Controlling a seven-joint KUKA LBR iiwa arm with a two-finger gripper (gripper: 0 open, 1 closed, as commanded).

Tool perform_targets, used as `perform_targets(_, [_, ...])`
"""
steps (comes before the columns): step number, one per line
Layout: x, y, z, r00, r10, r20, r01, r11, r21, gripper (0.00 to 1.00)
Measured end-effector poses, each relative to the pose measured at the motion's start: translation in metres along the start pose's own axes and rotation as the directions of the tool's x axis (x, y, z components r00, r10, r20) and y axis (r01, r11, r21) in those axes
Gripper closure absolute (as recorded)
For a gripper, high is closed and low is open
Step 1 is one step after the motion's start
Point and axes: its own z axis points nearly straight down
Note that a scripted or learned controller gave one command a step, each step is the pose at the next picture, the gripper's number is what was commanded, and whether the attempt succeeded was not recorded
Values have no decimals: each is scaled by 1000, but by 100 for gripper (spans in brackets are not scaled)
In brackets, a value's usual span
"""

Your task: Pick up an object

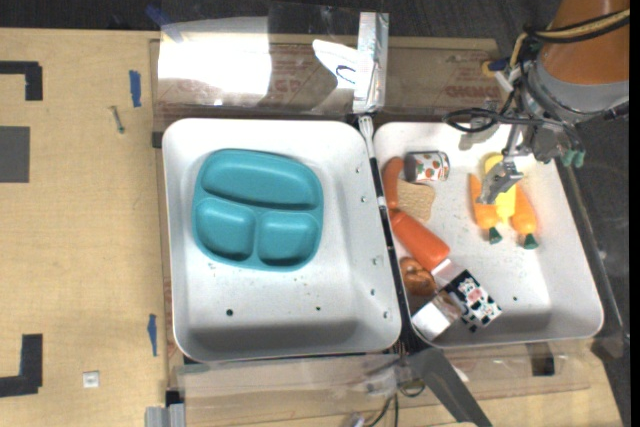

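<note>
Your metal two-finger claw [497, 183] hangs over the orange plastic carrots [503, 208], right of frame; finger state unclear, nothing lifted yet.

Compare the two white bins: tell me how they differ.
The left bin holds one thing, a teal divided plate; the right bin holds several small items, among them an orange bottle and toy carrots. The gripper is over the right bin, not the left. Both are shallow and white, side by side.
</note>
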Motion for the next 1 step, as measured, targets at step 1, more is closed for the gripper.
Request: perform_targets(1, [36, -1, 112, 999, -33, 2, 33, 999, 1, 0])
